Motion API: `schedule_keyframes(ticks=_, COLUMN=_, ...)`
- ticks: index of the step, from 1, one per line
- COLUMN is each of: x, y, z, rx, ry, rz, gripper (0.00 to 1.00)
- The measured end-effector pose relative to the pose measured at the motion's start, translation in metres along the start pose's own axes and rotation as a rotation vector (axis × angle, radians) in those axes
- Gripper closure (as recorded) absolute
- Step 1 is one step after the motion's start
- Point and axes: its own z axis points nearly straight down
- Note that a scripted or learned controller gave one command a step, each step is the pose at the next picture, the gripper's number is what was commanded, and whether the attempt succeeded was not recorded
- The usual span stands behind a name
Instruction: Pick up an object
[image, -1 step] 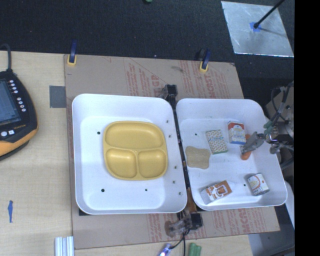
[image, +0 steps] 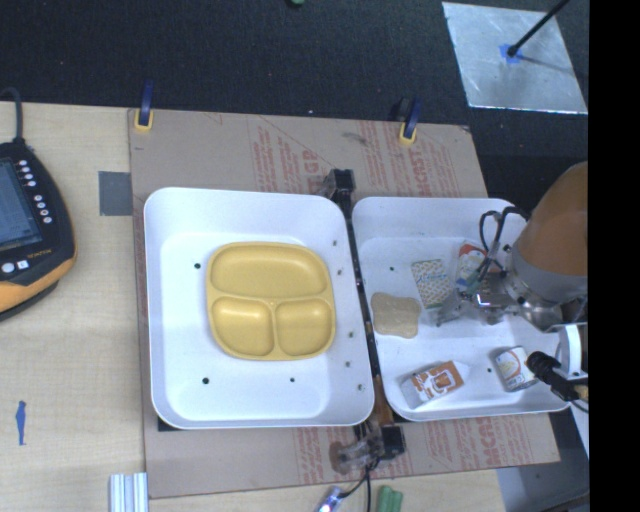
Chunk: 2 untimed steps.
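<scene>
The right bin (image: 385, 225) holds several small items. A beige sponge-like block (image: 395, 315) lies at its left side, with a patterned packet (image: 429, 280) just behind it to the right. An orange-and-white packet (image: 435, 381) lies near the front wall, and a small can (image: 512, 368) rests on its side at the front right. A crinkled clear wrapper (image: 470, 263) sits by the arm. My gripper (image: 457, 307) reaches in from the right and hangs low over the bin floor between the patterned packet and the beige block. Nothing is visibly held.
The left bin (image: 170, 300) carries a yellow divided plate (image: 270, 300). A handheld control pendant (image: 25, 230) lies on the bench at far left. Clamps (image: 407, 125) pin the cardboard sheet at the back. The arm's orange band (image: 560, 225) overhangs the right bin's right wall.
</scene>
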Motion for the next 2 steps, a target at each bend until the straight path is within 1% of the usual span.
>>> schedule_keyframes(ticks=1, x=0.064, y=0.038, z=0.004, rx=-0.008, ry=-0.003, rz=-0.001, gripper=0.0)
schedule_keyframes(ticks=2, x=0.059, y=0.087, z=0.004, rx=-0.007, ry=0.0, rz=0.003, gripper=0.0)
